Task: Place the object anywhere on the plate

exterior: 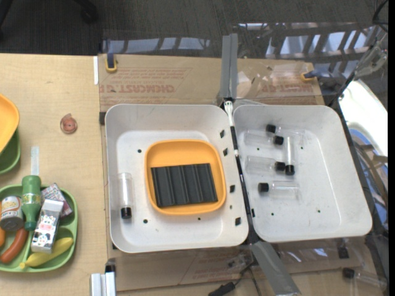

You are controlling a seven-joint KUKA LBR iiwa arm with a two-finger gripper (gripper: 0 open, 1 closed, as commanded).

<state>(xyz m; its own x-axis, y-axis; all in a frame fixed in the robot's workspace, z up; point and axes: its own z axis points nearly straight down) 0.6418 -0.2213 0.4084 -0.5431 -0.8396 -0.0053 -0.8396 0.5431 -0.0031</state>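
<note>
An orange plate (185, 148) lies in the middle of the left white bin (179, 236). A dark grey ribbed block (185, 185) rests flat on the plate and covers most of its inside. To the left of the plate, a clear vial (125, 193) with a black cap lies on the bin floor, cap toward the front. Several more clear vials with black caps (279, 165) are scattered in the left half of the right white bin (327, 190).
A green tray (65, 242) of toy food and a small bottle stands on the wooden table at the front left. Stacked orange and green bowls (6, 134) sit at the left edge. A small pink item (68, 124) lies nearby. Cardboard (160, 85) lies behind the bins.
</note>
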